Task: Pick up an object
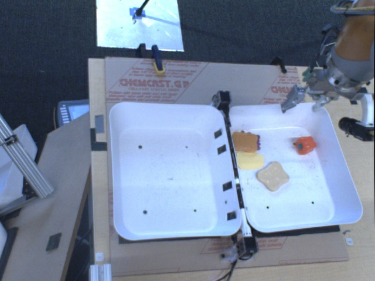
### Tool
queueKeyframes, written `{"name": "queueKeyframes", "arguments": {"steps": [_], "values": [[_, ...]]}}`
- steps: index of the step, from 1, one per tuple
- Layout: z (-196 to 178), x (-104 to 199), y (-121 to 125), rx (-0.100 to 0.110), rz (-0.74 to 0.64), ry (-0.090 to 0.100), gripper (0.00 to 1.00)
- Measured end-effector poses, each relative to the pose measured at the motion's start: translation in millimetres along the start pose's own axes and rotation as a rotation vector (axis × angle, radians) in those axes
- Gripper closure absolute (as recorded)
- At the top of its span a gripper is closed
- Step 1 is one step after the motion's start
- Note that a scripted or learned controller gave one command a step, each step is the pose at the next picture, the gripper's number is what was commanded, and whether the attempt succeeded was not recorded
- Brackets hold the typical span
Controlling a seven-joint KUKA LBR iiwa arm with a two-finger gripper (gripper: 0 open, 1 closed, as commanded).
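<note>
Several small objects lie in the right bin (345, 192). A red pepper-like piece (304, 145) rests near its right wall. An orange-brown slab with a purple edge (246, 141) sits by the left wall, a yellow flat piece (251, 161) just below it, and a tan toast-shaped piece (273, 176) lower still. My gripper (305, 100) hangs above the bin's far right corner, higher than the red piece and behind it. Its two fingers stand spread apart with nothing between them.
The left bin (170, 168) lies beside the right one, joined by black clips along the shared wall. Both rest on a cardboard sheet (176, 82). A yellow-handled clamp (158, 63) sits at the bench's back edge. A shiny metal plate (139, 16) lies beyond.
</note>
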State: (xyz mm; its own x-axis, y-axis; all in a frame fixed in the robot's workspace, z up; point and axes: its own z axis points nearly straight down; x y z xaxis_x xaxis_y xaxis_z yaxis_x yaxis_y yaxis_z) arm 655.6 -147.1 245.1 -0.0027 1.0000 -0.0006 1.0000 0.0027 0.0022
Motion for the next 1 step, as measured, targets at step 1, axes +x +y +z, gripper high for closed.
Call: {"name": "queueKeyframes", "arguments": {"steps": [1], "values": [[-24.6,69.2,-22.0,-0.002,-0.008,0.003,0.00]]}}
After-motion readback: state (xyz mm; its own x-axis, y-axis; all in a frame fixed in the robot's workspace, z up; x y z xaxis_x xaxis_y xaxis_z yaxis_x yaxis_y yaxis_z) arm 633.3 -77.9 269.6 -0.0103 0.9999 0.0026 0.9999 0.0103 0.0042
